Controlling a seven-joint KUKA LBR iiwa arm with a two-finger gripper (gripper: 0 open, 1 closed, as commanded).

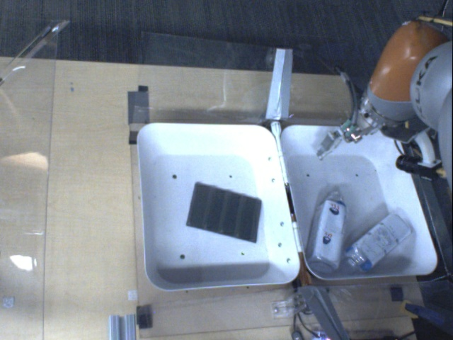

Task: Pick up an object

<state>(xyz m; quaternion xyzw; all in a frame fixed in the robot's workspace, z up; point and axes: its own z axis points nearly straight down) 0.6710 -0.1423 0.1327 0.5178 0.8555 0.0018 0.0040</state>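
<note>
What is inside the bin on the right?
Two things lie in the right bin: a white bottle and a clear plastic bottle, side by side near its front. The gripper hangs over its back part. Whatever is under the bottles is hidden.

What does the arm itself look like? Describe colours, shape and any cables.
The arm is bulky and rounded, with grey casing and a glossy orange band above the wrist. It narrows to a small metallic grey gripper. A black cable or fitting runs alongside its lower edge.
</note>
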